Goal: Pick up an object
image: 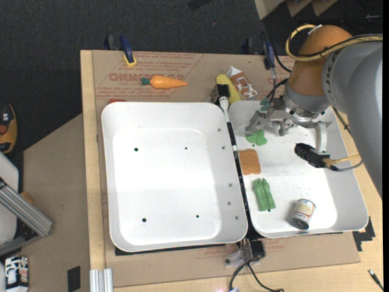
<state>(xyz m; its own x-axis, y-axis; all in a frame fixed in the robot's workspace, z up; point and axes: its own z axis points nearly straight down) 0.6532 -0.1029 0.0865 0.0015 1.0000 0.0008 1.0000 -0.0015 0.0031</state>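
the gripper [262, 128] is seen low in the right bin [340, 218], over a green piece [258, 139] (finger state cannot be told); a small can [302, 213] lies near the front.

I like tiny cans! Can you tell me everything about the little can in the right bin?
The little can is a small round tin with a shiny silver top and a wrapper that looks yellow and dark. It lies tipped on its side, its top facing up and left. It rests on the floor of the right bin, near the front corner. Nothing else touches it: the green bean-like toy lies apart on its left, and the tool is far off at the back.
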